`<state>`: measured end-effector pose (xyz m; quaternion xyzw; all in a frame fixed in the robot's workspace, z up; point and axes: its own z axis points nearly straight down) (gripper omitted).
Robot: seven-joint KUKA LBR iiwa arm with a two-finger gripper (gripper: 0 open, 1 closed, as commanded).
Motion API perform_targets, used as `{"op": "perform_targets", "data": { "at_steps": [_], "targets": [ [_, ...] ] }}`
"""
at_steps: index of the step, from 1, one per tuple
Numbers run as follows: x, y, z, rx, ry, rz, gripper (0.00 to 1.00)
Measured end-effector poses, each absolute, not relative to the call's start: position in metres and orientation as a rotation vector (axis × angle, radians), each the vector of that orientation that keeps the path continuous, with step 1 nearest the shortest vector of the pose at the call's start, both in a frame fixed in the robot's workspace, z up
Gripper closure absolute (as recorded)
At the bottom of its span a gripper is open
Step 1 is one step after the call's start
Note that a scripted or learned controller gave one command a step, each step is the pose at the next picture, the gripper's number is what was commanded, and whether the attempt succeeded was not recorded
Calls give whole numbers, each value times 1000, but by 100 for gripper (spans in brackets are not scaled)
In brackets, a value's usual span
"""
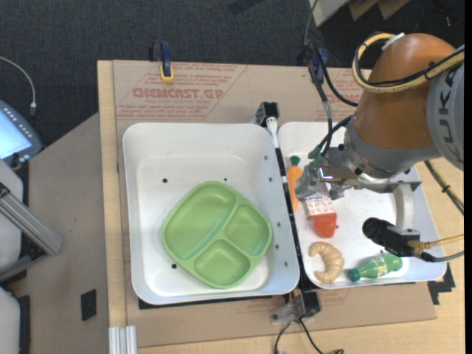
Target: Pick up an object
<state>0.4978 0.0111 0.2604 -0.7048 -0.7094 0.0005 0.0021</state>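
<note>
My gripper (316, 185) hangs over the left part of the right bin (354, 135), with the orange-banded wrist above it. Directly under it lies a small red and white carton (320, 207), touching or nearly touching the gripper. A round red item (325, 227) sits against the carton's near side. An orange carrot (294, 179) with a green top lies along the bin's left wall, partly hidden by the gripper. Toward the front of that bin are a tan croissant (329, 260) and a green bottle (376, 267) on its side.
The left bin (147, 153) holds a light green divided plate (217, 233). Both bins stand on a cardboard sheet (184, 87). The arm covers the far and right parts of the right bin.
</note>
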Motion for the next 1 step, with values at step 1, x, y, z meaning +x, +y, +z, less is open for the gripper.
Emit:
{"op": "perform_targets", "data": {
  "at_steps": [1],
  "targets": [
    [486, 57, 255, -2214, -2224, 2, 100]
  ]
}}
